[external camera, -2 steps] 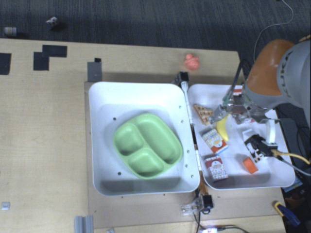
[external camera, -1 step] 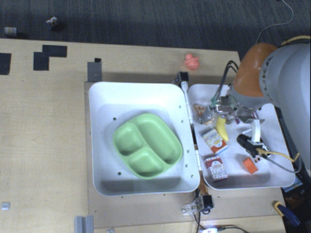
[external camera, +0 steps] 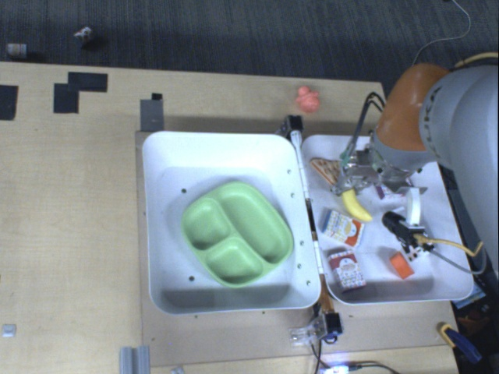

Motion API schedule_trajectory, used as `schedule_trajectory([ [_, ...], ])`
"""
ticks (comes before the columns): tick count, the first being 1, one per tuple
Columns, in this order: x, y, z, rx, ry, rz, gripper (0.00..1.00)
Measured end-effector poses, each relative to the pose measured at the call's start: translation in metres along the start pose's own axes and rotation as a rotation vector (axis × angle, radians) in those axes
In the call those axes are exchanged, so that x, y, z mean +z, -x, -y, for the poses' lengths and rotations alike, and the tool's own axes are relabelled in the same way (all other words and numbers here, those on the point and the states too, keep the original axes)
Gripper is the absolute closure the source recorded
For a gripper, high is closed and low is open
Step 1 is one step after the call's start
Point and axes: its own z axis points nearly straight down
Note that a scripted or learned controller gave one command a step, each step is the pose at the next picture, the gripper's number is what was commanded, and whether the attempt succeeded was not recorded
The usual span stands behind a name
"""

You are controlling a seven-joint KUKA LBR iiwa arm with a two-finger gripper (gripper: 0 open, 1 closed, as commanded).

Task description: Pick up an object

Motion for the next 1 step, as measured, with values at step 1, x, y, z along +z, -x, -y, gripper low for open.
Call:
schedule_trajectory([
  [1, -0.0884, -0.0594, 0.1261, 0.003, -0.008, 0.0, 1.0],
])
